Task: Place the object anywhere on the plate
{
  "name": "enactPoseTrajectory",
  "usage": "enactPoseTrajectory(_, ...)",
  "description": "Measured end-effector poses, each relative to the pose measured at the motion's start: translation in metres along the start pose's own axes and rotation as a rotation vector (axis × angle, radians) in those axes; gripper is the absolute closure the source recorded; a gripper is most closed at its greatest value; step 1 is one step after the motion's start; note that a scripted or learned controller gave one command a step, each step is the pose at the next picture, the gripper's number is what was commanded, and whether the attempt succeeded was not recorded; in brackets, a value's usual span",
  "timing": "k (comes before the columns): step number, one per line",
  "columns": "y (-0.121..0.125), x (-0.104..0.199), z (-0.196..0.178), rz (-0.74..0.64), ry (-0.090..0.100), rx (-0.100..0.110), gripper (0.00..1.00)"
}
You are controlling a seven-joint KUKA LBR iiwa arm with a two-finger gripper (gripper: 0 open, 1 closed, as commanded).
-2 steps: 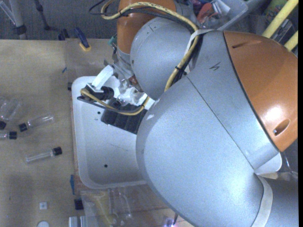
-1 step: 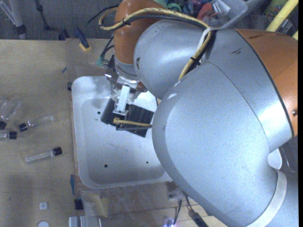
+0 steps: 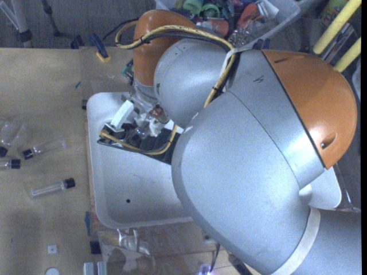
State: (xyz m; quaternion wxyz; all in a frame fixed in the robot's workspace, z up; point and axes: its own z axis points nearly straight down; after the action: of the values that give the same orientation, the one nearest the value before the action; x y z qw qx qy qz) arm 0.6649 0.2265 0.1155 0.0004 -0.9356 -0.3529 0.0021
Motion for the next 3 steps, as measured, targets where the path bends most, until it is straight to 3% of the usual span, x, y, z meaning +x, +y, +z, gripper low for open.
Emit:
enactPoseTrajectory(1, -0.003, -0.012, -0.097, -0.497, 0.002, -0.003, 1.0)
enactPoseTrajectory(2, 0.003, -0.001, -0.218, 0.081, 0.007, -0.003, 1.0)
enactPoseTrajectory(3, -0.023, -0.031, -0.285, 0.522, 0.007, -0.003, 1.0)
